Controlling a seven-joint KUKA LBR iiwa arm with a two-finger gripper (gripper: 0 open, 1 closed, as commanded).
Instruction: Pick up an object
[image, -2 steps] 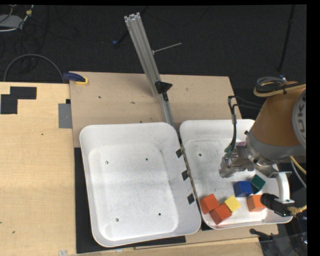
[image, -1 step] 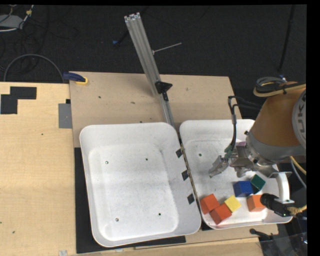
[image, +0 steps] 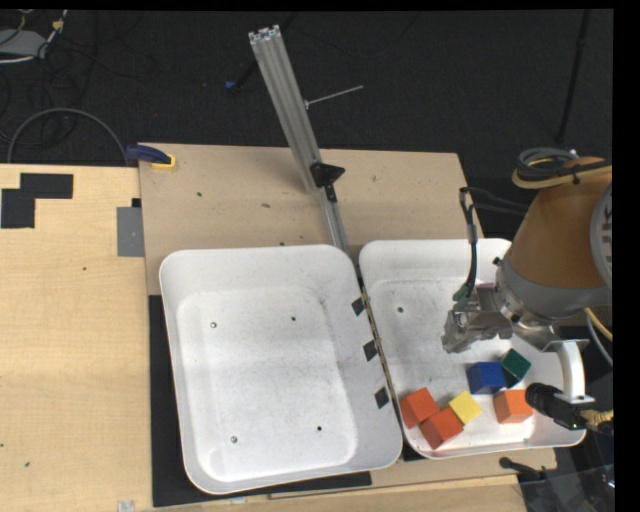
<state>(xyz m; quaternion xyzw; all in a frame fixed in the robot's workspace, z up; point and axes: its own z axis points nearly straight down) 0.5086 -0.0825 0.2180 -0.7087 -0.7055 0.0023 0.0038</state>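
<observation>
Those little blocks in your right bin look light, stiff and flat-sided, so they should handle easily; pinch one across two opposite faces. They're bunched in the near corner: blue block, green block, yellow block, orange block and two red blocks. Your pincer hangs just beside the blue one, carrying nothing I can see. Can't tell how far it's spread from this angle.

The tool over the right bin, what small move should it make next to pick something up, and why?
Probably a short shift toward the near edge and down onto the blue block. The tool hangs just above and left of it, with the green block touching the blue one's far right side, so coming straight down looks safest.
</observation>
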